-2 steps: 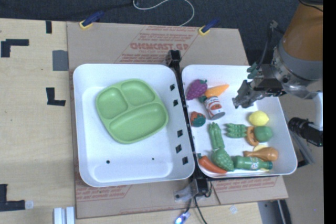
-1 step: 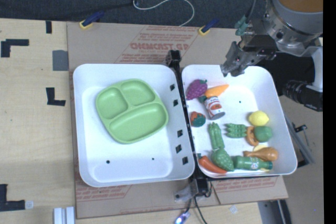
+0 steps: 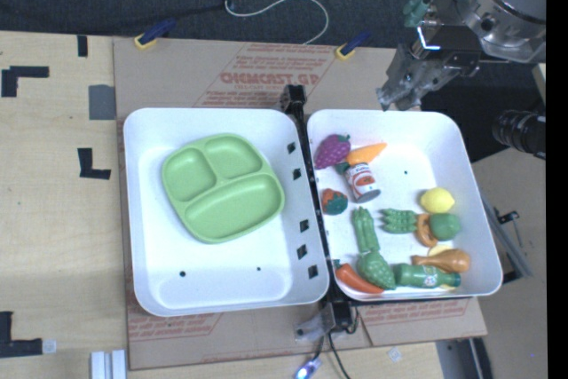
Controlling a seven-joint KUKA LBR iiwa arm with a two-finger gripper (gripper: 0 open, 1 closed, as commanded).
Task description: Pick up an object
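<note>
The left bin (image 3: 142, 217) holds a green divided plate (image 3: 222, 186). Right of it, the right bin (image 3: 466, 182) carries toy food: purple grapes (image 3: 332, 150), a small can (image 3: 362, 181), a lemon (image 3: 437, 200). Above that bin's far rim, the gripper (image 3: 401, 93) hangs with nothing visibly in its grasp; how far it is parted, I cannot tell.

even overhead light, soft shadows, slightly grainy, mild blur
</note>
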